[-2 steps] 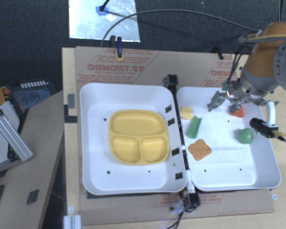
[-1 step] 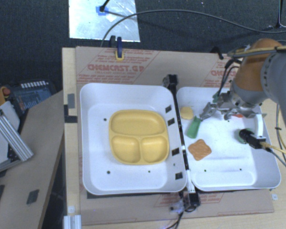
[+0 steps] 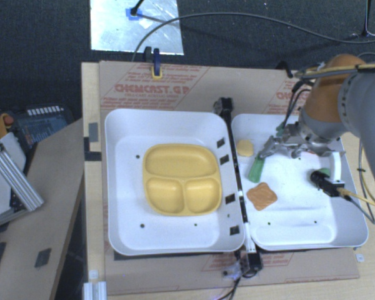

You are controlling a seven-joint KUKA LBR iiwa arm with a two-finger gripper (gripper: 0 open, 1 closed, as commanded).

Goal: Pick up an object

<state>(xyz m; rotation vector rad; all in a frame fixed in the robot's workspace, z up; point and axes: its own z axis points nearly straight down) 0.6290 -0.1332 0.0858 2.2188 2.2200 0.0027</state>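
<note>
Your gripper (image 3: 272,147) hangs low in the right bin (image 3: 300,230), at about ten o'clock there. I cannot tell how it is set, so don't count on a grab. The green piece (image 3: 257,168) lies just below it, tipped up toward the tip. The round yellow piece (image 3: 244,147) sits at nine o'clock of it. The orange cracker (image 3: 261,195) waits at six o'clock. The yellow tray (image 3: 181,179) fills the left bin (image 3: 122,230).

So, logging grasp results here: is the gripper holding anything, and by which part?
Cannot be told. The gripper sits by the top end of the green stick, but no hold is visible.
</note>
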